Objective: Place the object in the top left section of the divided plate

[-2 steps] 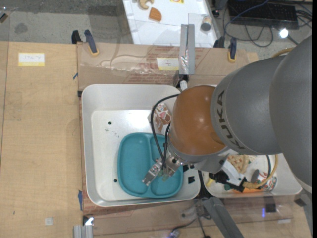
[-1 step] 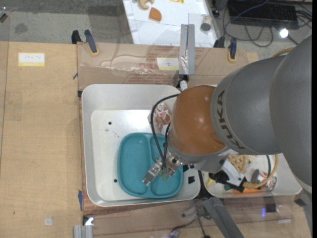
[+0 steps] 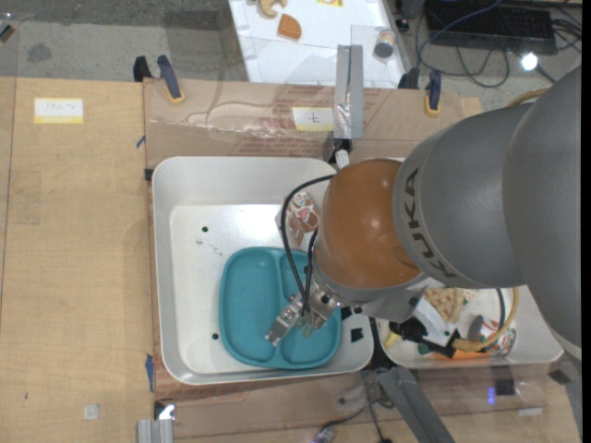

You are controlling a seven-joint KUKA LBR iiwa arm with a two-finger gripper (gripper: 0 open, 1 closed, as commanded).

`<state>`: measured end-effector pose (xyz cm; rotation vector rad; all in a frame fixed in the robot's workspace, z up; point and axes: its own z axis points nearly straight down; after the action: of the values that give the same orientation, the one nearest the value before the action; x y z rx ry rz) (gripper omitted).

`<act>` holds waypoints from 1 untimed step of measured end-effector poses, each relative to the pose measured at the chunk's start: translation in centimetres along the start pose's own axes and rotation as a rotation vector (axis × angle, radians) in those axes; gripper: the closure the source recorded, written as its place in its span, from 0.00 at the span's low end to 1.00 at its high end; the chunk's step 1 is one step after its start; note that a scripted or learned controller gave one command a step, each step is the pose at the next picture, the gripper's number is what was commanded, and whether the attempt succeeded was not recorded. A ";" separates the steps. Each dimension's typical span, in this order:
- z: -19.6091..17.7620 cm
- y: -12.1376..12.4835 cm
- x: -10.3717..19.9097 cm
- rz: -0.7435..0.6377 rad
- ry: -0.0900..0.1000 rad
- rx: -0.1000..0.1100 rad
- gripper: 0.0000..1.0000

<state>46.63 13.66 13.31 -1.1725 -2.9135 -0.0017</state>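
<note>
the plate looks like smooth teal plastic with a dull sheen. the bin is white plastic, slightly glossy. the bench is pale matt wood. the arm has a smooth grey painted shell and a glossy orange band. the gripper looks like bare shiny metal.

Grey robot arm lettering: "KUKA", in black, running along its side.
Small white paper labels on table: unreadable.
</note>
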 end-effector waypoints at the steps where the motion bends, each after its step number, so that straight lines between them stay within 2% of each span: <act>1: 0.0 0.0 0.0 0.000 0.000 0.000 0.00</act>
<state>46.63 13.66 13.31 -1.1725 -2.9135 -0.0017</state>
